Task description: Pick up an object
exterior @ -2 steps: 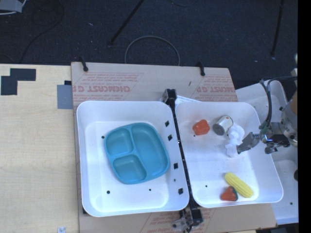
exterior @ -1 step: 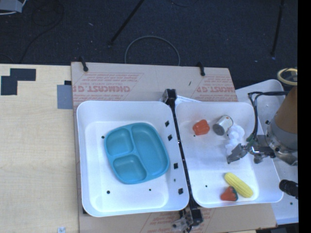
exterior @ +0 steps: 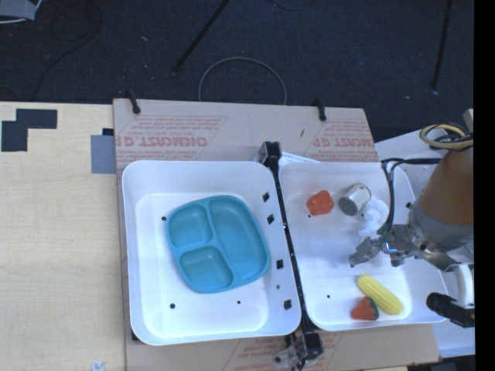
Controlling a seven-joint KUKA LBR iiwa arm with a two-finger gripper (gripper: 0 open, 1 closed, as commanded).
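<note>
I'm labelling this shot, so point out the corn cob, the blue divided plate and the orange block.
corn cob [exterior: 380,294], camera view, middle of the cob.
blue divided plate [exterior: 182,252], camera view, left rim.
orange block [exterior: 320,202], camera view, its top face.

I see two shallow white plastic bins [exterior: 147,207], smooth and slightly glossy. Inside the left bin lies a light-blue divided plastic tray [exterior: 218,243], matt. Beside it, the right bin holds a shiny small metal cup [exterior: 354,200] and a waxy-looking yellow plastic corn cob [exterior: 380,294].
</note>
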